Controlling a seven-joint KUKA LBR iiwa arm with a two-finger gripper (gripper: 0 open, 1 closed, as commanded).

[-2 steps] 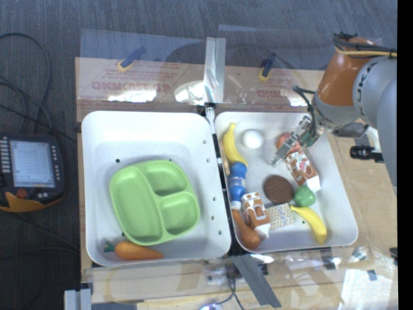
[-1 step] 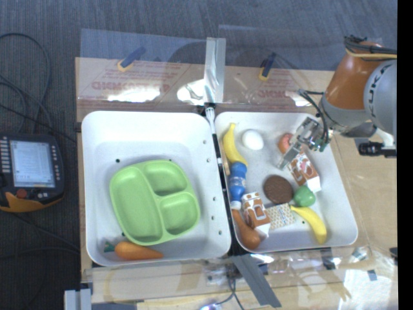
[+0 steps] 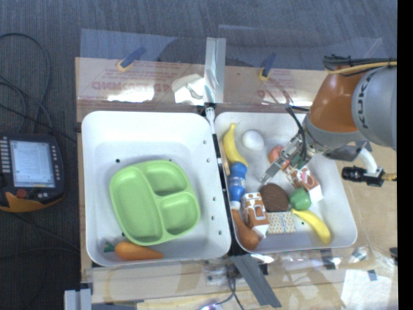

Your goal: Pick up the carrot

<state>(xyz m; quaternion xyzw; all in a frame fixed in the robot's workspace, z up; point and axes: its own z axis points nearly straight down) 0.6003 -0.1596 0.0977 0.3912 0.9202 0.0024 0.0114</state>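
The carrot (image 3: 133, 252) lies just below the green divided plate (image 3: 155, 201), along the near wall of the left bin (image 3: 97, 147); well apart from the plate, the gripper (image 3: 279, 166) hangs over the right bin's (image 3: 342, 212) clutter, its fingers slightly spread on nothing.

Smooth glossy plastic carrot (image 3: 134, 252), matt green plastic divided plate (image 3: 153, 201), shiny white plastic bins (image 3: 103, 134), bare wooden table (image 3: 97, 82), glossy orange arm band (image 3: 334, 105)

Two white bins (image 3: 97, 173), one green tray (image 3: 153, 201), two bananas (image 3: 230, 144), one carrot (image 3: 134, 251), one egg (image 3: 252, 139).
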